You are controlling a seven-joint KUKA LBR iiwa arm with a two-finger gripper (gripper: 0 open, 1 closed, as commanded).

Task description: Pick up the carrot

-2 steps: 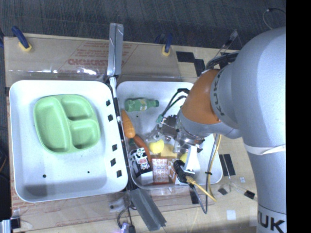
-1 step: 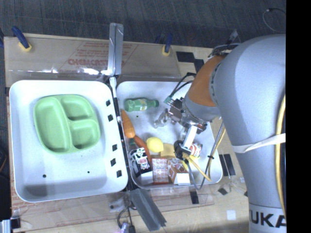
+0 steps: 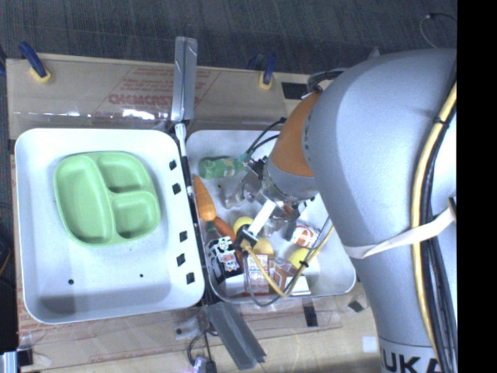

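Carrot (image 3: pixel 204 199) lies along right bin's (image 3: pixel 227 139) left wall; I'd straddle its middle, wall-clear. Can't tell gripper's (image 3: pixel 239 191) opening or load.

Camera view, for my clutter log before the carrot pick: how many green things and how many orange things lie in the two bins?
Green: 2, the divided plate in the left bin and a packet in the right bin.
Orange: 2, the carrot and a smaller piece just beside it, both in the right bin.
Total: 4

Two white bins (image 3: pixel 46 286) (image 3: pixel 233 142); one green divided plate (image 3: pixel 105 196); one carrot (image 3: pixel 204 199).
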